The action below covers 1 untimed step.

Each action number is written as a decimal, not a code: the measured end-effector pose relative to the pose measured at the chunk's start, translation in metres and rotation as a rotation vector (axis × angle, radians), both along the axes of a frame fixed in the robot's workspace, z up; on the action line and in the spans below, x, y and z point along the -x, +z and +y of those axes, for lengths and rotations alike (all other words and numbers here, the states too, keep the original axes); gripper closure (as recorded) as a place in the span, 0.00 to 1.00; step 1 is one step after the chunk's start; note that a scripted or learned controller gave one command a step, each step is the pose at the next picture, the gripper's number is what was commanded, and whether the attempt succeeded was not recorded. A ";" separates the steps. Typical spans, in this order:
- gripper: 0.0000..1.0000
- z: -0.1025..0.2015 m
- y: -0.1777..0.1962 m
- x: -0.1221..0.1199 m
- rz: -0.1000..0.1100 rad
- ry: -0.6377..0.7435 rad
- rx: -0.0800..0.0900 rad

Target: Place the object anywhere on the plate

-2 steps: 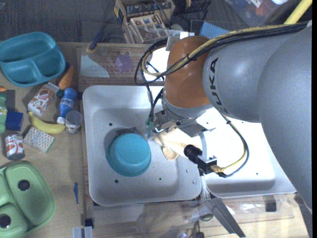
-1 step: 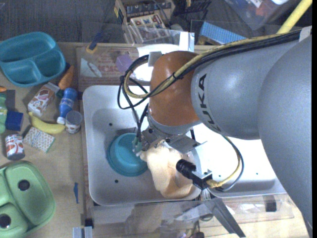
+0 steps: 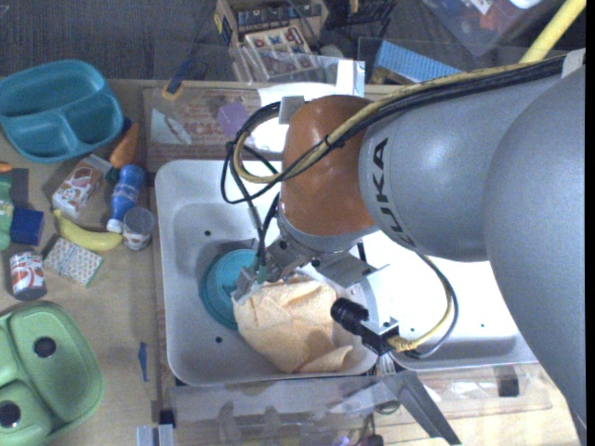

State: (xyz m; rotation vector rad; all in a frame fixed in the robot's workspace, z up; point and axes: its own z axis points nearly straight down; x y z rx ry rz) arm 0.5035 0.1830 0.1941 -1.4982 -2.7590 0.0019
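A teal plate (image 3: 219, 289) lies in the left white bin (image 3: 177, 214), partly covered on its right side. A crumpled tan cloth-like object (image 3: 290, 329) rests in the same bin, its upper left corner overlapping the plate's edge. My gripper (image 3: 257, 274) hangs below the orange band (image 3: 321, 170), right at the spot where the tan object meets the plate. The arm's wrist hides most of the gripper, so I cannot make out whether anything is held.
The right white bin (image 3: 483, 334) lies mostly under the grey arm. Left of the bins lie a banana (image 3: 86, 235), a blue bottle (image 3: 125, 194), a small can (image 3: 138, 227), a teal divided tray (image 3: 60, 110) and a green tray (image 3: 42, 372).
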 end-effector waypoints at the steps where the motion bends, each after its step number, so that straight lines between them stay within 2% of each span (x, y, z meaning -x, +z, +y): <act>1: 0.00 -0.044 -0.009 -0.015 0.001 -0.145 0.000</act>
